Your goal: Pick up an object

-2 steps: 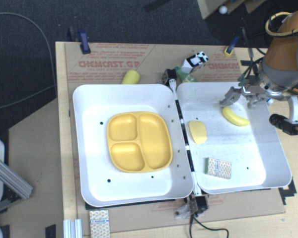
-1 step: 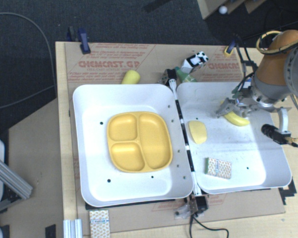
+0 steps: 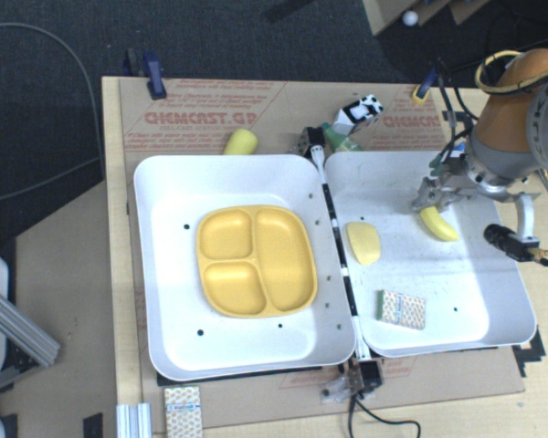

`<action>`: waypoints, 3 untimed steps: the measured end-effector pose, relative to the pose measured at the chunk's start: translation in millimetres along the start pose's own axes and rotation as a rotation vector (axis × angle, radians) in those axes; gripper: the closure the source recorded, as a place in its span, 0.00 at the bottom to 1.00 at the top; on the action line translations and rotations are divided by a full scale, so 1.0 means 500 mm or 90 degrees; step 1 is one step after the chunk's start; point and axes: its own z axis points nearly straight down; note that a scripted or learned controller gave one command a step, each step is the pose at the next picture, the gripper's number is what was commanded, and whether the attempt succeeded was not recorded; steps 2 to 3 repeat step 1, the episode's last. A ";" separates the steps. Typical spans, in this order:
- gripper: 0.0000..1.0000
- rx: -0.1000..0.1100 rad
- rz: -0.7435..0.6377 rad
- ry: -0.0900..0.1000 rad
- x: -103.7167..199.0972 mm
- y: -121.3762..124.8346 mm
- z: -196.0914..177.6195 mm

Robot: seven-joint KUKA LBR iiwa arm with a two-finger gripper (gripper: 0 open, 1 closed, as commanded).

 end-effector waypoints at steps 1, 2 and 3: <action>1.00 0.004 -0.001 0.002 0.133 0.067 0.023; 1.00 0.004 -0.001 0.002 0.133 0.067 0.023; 1.00 0.004 -0.001 0.002 0.133 0.067 0.023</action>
